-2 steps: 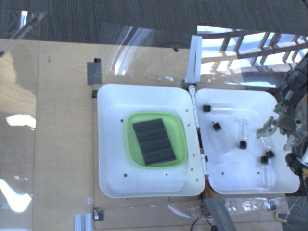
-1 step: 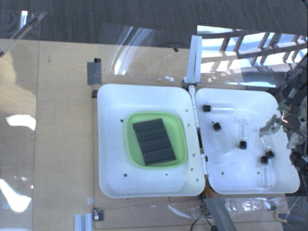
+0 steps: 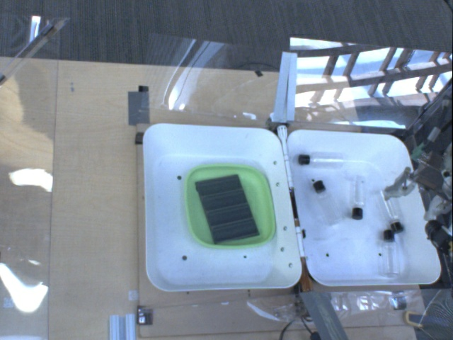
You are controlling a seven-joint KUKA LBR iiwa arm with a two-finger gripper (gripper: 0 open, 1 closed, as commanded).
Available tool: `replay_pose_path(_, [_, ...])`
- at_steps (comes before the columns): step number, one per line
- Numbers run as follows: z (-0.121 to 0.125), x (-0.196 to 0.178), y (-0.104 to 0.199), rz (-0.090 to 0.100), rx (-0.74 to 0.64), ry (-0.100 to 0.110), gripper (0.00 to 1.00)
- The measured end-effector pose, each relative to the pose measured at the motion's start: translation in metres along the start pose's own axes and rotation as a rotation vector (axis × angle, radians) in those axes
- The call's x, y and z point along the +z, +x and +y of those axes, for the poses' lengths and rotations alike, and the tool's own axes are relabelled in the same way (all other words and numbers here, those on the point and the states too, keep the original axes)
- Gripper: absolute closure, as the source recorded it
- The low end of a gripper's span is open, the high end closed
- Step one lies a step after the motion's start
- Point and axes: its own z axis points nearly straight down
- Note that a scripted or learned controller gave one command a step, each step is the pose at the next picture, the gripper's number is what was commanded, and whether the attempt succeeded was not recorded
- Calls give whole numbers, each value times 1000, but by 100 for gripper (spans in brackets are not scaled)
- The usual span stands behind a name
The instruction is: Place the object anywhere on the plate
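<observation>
A light green square plate (image 3: 192, 211) sits in the middle of the left white bin (image 3: 163, 261). A dark grey ridged block (image 3: 226, 208) lies flat on the plate, turned slightly off square. Several clear vials with black caps lie in the right white bin (image 3: 333, 271), among them one at the back (image 3: 322, 161) and one in the middle (image 3: 357, 198). My gripper (image 3: 398, 185) hangs over the right side of the right bin, close to two vials (image 3: 390, 211), with the arm behind it at the view's right edge.
A loose black cap (image 3: 318, 185) lies in the right bin. A metal post (image 3: 285, 87) stands behind the seam between the bins. A small grey bracket (image 3: 139, 107) sits on the bench behind the left bin. The wooden bench stretches out to the left.
</observation>
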Motion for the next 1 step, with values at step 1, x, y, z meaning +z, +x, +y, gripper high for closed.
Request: replay_pose_path(1, [-1, -8, 2, 0, 48, -1, 0])
